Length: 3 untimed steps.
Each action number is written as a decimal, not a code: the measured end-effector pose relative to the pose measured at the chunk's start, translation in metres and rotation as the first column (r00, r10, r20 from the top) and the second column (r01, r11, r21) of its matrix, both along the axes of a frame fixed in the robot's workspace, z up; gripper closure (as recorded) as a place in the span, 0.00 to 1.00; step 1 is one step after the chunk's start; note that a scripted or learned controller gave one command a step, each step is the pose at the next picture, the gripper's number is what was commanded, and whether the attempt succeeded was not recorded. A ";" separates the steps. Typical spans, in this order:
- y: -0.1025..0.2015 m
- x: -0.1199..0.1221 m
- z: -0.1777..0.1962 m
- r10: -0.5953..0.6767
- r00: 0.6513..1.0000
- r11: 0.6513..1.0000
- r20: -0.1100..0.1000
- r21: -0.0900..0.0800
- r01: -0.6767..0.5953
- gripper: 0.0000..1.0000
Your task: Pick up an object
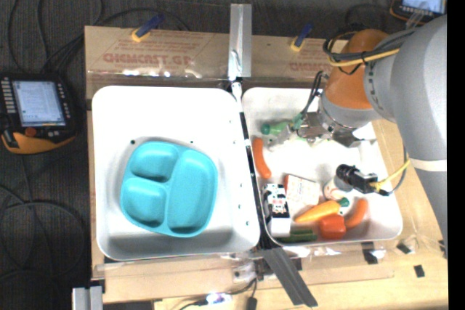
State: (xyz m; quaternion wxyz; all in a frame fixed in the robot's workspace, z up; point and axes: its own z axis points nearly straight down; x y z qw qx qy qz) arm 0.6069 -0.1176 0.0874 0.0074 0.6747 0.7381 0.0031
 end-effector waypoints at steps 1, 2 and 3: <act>0.012 0.055 0.000 0.011 0.999 1.000 -0.050 0.001 -0.011 0.00; 0.006 0.051 0.008 0.007 0.998 1.000 -0.060 -0.007 -0.007 1.00; 0.035 0.011 0.120 0.185 0.983 0.983 -0.016 0.002 -0.185 1.00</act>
